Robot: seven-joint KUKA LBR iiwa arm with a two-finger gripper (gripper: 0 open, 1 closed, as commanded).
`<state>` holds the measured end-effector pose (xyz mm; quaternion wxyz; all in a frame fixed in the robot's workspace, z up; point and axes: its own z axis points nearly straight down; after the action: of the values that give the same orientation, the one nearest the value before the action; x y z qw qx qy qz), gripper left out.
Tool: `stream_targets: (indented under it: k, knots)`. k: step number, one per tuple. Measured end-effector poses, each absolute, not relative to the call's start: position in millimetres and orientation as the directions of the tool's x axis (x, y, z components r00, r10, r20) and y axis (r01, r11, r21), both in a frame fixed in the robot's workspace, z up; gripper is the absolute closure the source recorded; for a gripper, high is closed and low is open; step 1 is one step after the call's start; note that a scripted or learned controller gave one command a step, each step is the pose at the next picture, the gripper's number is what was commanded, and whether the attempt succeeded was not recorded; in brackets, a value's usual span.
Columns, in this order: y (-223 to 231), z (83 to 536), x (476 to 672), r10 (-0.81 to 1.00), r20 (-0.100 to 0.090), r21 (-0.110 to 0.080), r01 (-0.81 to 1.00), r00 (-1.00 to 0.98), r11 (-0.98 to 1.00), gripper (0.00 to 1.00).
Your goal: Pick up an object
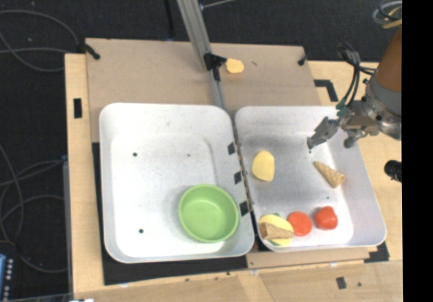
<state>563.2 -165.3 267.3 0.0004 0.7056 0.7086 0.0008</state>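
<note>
My gripper (335, 139) hangs over the right bin (291, 124) near its right rim, open, with nothing between its fingers. A tan wedge-shaped piece (329, 174) lies just below it on the bin floor. A pale yellow rounded item (263, 166) rests near the bin's left wall. Along the front edge sit a red tomato-like ball (300, 223), a second red item (326, 218), and a yellow and tan piece (276, 229) in the front-left corner.
A green bowl (208, 212) stands at the front right of the left bin (135, 138). A small yellow item (235, 66) lies on the bench behind the bins, beside a slanted metal post (191, 16). Cables trail at the far right.
</note>
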Motion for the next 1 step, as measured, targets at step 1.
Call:
stream_targets:
  k: [1]
  knots:
    - [-165.2, 267.4, 563.2, 1.0, 0.001, 0.002, 1.0, -0.004, 0.004, 0.0]
